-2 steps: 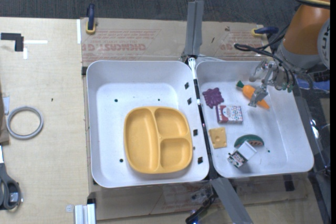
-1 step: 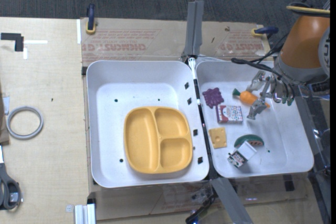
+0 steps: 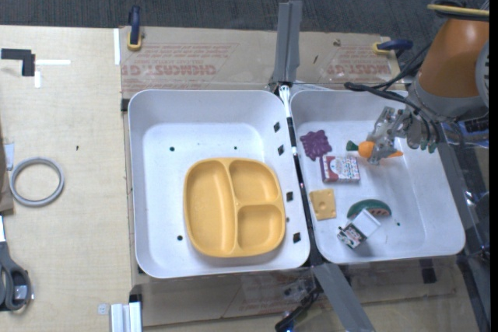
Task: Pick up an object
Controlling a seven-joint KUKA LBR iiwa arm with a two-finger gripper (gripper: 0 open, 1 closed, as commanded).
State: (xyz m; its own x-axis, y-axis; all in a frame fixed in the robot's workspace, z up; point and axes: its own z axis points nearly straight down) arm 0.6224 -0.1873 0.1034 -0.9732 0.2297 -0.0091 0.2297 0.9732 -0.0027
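Two shallow white bins sit side by side on the pale wooden counter (image 3: 70, 89). The left bin (image 3: 148, 190) carries a yellow divided plate (image 3: 233, 206) with three compartments, lying flat near the bin's middle. The right bin (image 3: 428, 221) holds a scatter of small toy foods. A purple grape bunch (image 3: 315, 143) lies toward the far left of that bin, and just near of it is a small red-and-white carton (image 3: 341, 169) lying flat. A yellow cheese wedge (image 3: 323, 204) rests near the bin's left wall, a watermelon slice (image 3: 369, 208) with a green rind lies right of the cheese, and a small grey-and-white packet (image 3: 356, 232) sits at the near side, touching or almost touching the slice. An orange carrot-like toy (image 3: 366, 148) lies at the far middle of the bin, right of the grapes. The grey arm with its orange band (image 3: 459, 50) reaches in from the right, and its hand (image 3: 379, 144) hangs low over the right bin with its tips right at the orange toy; whether it is clenched on the toy or released cannot be told from this angle. On the counter far left of the bins lies a grey ring (image 3: 35, 180), and a blue-and-yellow clamp (image 3: 135, 27) stands at the far edge of a brown cardboard sheet (image 3: 194, 62).
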